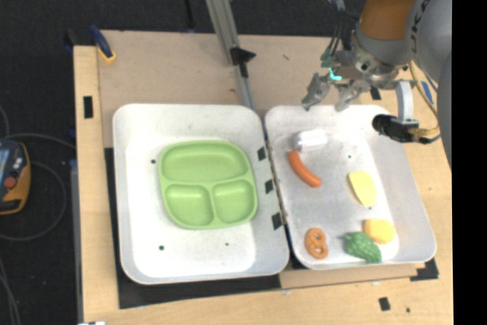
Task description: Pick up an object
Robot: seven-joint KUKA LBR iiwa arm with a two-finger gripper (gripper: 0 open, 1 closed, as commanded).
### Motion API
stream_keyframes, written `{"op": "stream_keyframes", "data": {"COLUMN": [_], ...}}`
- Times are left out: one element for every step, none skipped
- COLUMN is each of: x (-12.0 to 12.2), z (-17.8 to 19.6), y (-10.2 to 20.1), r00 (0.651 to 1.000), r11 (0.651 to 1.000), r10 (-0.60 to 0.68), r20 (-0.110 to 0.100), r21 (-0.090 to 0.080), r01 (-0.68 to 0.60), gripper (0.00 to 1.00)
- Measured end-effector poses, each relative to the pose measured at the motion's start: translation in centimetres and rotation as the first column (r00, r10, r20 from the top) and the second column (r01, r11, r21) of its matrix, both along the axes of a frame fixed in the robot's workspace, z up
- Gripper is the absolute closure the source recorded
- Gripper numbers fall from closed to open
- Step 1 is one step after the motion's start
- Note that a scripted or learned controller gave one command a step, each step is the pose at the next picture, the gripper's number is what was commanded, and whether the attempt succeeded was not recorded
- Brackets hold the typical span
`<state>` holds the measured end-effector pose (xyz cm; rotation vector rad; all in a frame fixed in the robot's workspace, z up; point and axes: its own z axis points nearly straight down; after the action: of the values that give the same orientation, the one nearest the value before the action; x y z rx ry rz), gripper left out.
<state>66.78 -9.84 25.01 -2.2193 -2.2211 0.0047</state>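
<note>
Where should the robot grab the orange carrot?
Probably across the middle of the carrot, coming straight down from above. It lies flat and slanted on the right bin floor, long and thin, so its narrow width suits the end effector. The white block sits close to its upper end.

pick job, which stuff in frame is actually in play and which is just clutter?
In play:
gripper, above the right bin's far edge
right bin with the candidates: white block, orange carrot, yellow piece, yellow block, pretzel, green broccoli

Lying about:
left bin
green divided plate in it
metal post
</note>
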Motion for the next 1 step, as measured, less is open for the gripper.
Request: {"op": "stream_keyframes", "data": {"x": [0.1], "z": [0.23], "y": [0.01], "r00": [1.0], "r11": [1.0], "r10": [0.001], "r20": [0.005], "r21": [0.0], "r01": [-0.001], "gripper": [0.0]}}
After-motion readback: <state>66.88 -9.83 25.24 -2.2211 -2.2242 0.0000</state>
